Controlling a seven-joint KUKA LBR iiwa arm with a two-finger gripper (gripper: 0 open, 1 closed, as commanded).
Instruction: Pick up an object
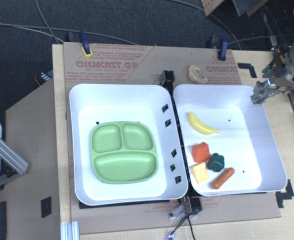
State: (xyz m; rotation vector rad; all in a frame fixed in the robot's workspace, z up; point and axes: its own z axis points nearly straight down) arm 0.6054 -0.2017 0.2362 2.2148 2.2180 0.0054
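A green divided plate (123,152) is lying in the left bin (81,134). In the right bin (257,144), a yellow banana (202,124) is sitting above a red block (201,152), yellow cube (200,173), teal piece (216,162) and sausage (223,178). The pincer (261,92) is hovering at that bin's far right rim, its state unclear.

Both white bins (86,184) look like smooth, faintly glossy plastic. The green divided plate (123,151) seems matt plastic. The bench (136,59) under them looks like printed, dull cardboard. My gripper (261,93), upper right of frame, shows bare grey metal.
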